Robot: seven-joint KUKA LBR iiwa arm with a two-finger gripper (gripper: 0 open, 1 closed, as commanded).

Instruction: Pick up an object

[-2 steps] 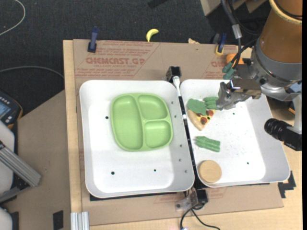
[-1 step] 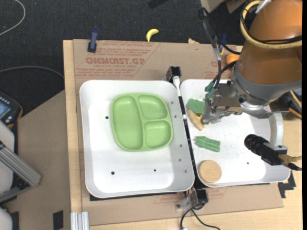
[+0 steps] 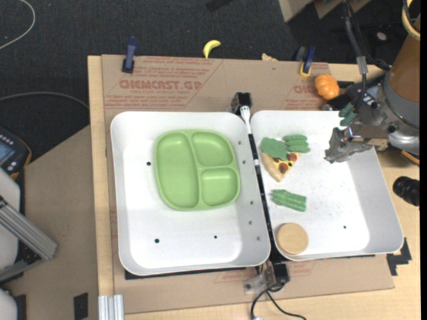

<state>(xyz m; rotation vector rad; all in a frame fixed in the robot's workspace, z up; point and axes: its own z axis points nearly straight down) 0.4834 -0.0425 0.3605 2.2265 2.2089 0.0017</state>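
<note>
From my remote station, I see the gripper [image 3: 335, 151] over the right bin [image 3: 373, 199], toward its 2 o'clock corner. I cannot tell its finger state. Nothing is visibly held. Candidate objects lie at the bin's 9 o'clock side: a pizza slice [image 3: 279, 166], two green pieces [image 3: 293, 143] [image 3: 289, 200], and a tan disc [image 3: 291, 238] at 7 o'clock. The left bin [image 3: 133, 199] holds a green divided plate [image 3: 197, 170].

My arm [image 3: 407, 79] runs off the right edge; my end effector's [image 3: 337, 153] fingers blur together, their gap unreadable.
</note>
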